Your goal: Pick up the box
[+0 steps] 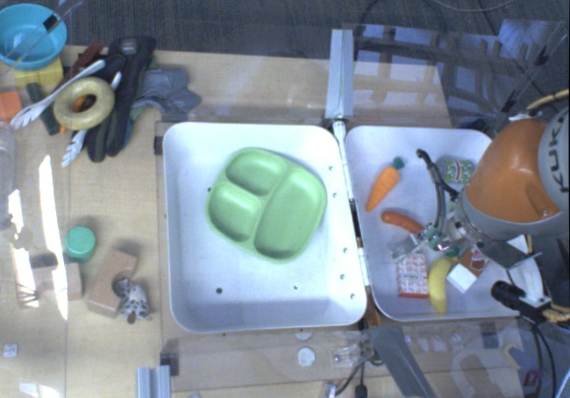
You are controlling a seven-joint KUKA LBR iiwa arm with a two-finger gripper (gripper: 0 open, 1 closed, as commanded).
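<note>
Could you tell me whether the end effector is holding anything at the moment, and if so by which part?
It cannot be told: the end effector sits low among the box and banana, with nothing clearly gripped.

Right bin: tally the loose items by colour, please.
In the right bin, beside the gripper:
Orange: 1, the carrot
Red: 1, the chili pepper
Yellow: 1, the banana
Red and white: 1, the box
Total: 4. Others may be hidden under the arm.
</note>
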